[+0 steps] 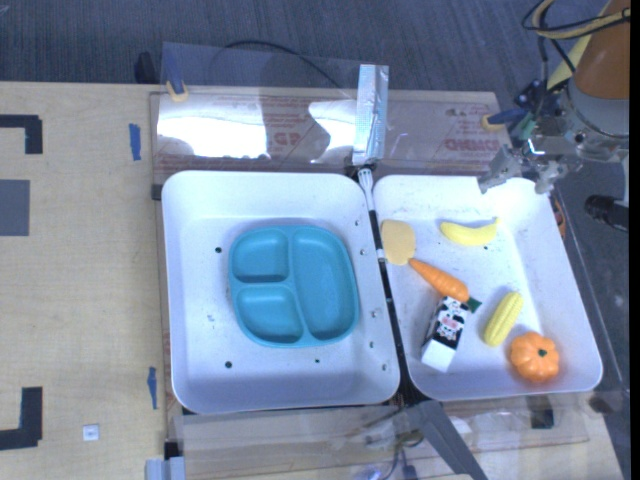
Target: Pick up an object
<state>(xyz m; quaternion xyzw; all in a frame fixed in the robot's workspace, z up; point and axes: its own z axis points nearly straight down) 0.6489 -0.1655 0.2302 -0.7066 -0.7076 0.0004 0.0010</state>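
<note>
Objects for picking all lie in the right bin [585,298], and the order from the near rim outward matters for choosing one. Nearest the camera sits a small orange pumpkin [534,357] in the near right corner, close to the bin wall. Just beside it, toward the middle, a yellow corn cob [500,317] lies at a slant, and left of that a little milk carton [446,332] with a cow print lies on its side. Its upper end touches or nearly touches the green top of a carrot [440,277]. The carrot's tip runs up toward a pale yellow rounded piece [398,241] near the divider. Farther back, a banana [470,232] lies alone on bare white floor.

The left bin [190,268] bears a blue divided plate [294,284].

At the far right corner hangs the gripper [520,168], above the bin's back rim and apart from every object; whether it is open or closed I cannot tell from this angle.

My judgement is that the banana is the best target: it is closest to the gripper and has clear space around it. A grasp across its narrow middle, coming straight down, should work. The carton and carrot are crowded, and the pumpkin risks a wall collision.
</note>
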